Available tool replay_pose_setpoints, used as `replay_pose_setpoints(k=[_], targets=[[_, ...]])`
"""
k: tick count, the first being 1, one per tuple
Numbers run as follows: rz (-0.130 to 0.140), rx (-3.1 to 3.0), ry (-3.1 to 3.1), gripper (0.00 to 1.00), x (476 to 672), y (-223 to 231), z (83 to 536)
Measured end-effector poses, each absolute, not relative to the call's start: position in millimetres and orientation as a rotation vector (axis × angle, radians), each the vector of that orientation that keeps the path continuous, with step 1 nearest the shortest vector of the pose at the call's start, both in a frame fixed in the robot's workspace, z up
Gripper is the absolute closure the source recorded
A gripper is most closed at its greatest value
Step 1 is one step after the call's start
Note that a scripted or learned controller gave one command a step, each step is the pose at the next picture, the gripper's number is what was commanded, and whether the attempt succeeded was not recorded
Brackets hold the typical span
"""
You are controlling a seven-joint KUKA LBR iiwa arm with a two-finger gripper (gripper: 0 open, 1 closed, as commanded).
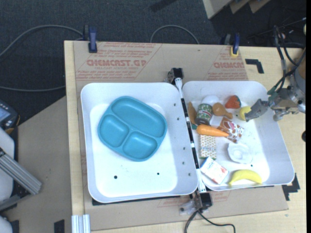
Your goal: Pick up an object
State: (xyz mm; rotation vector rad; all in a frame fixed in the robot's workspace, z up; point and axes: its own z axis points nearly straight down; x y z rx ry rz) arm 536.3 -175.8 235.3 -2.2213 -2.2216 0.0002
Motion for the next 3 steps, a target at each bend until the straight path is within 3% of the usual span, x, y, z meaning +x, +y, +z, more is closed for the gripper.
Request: replay_pose_setpoints(k=[1, 2, 3], targets=[[-0.019, -2.234, -2.234, 0.0, 579.7, -172.6, 106.3], [-0.008, -2.232, -2.239, 0.0, 629.5, -143.2, 97.9], [-0.029, -2.238, -2.245, 1.0, 633.1, -141.4, 114.0]])
